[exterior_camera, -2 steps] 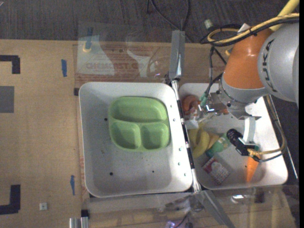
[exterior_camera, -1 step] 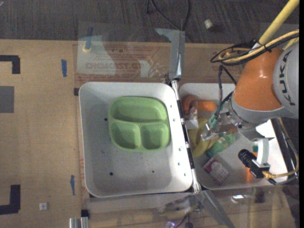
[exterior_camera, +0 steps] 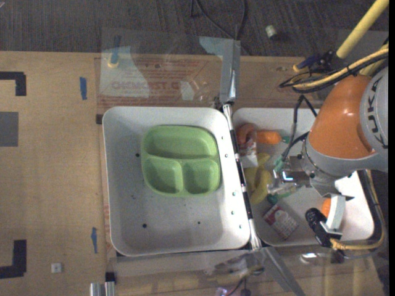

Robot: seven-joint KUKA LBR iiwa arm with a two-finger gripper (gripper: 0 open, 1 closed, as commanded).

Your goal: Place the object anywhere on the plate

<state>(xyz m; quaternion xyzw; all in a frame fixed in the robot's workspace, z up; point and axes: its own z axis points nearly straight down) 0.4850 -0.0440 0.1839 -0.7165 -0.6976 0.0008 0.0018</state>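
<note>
I see the yellow banana (exterior_camera: pixel 260 180) lying in the right bin (exterior_camera: pixel 364 227) at centre-right of frame, long axis running top to bottom, with the arm (exterior_camera: pixel 345 128) bent over it, gripper (exterior_camera: pixel 285 179) beside it, grip unreadable.

The arm (exterior_camera: pixel 352 128) reaches in from the right, pincer (exterior_camera: pixel 278 177) lowered.

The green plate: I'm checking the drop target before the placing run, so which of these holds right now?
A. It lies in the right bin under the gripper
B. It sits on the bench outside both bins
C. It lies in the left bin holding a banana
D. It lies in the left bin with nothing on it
D: the green plate lies in the left bin, its three compartments bare.
</note>
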